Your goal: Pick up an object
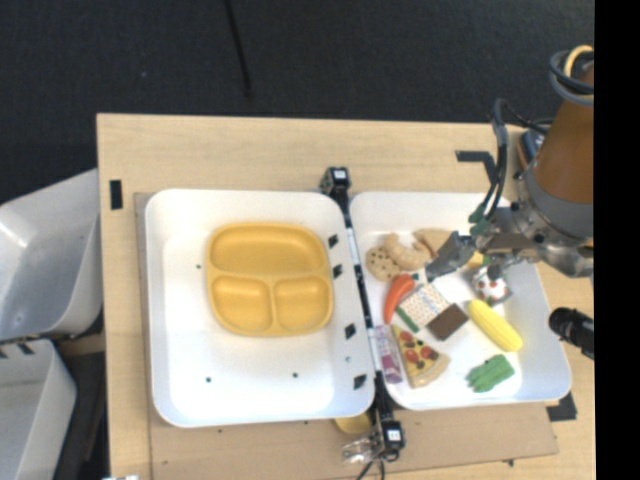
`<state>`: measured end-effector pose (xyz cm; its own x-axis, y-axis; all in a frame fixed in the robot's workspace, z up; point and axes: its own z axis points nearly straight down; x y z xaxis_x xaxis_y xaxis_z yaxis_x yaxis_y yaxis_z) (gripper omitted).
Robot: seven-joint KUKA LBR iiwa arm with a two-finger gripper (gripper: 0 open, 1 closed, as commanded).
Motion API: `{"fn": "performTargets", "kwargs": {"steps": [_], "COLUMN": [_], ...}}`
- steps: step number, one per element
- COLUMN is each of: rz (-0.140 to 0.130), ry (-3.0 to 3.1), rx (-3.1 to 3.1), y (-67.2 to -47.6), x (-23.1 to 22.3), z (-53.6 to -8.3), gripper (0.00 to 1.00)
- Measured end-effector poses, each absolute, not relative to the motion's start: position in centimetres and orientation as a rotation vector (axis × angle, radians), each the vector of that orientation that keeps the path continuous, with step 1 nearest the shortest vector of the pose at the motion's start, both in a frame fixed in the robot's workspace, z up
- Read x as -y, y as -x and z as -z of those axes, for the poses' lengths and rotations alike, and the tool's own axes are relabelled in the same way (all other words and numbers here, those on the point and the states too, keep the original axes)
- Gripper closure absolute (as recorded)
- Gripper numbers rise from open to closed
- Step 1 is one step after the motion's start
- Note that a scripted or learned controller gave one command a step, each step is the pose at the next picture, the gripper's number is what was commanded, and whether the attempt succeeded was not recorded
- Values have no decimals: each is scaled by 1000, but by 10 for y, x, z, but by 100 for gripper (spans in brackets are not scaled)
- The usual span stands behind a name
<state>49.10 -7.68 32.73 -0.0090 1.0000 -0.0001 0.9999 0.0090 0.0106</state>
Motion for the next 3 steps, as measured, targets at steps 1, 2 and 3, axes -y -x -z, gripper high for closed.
{"fn": "performTargets", "kwargs": {"steps": [1, 2, 3], "rz": [-3, -4, -6], "ry": [-2214, -2209, -2202], "rx": [-2224, -2226, -2230], "y": [-491, -492, -493], "x": [80, 81, 82], "z": [-332, -343, -353], "gripper": [100, 100, 100]}}
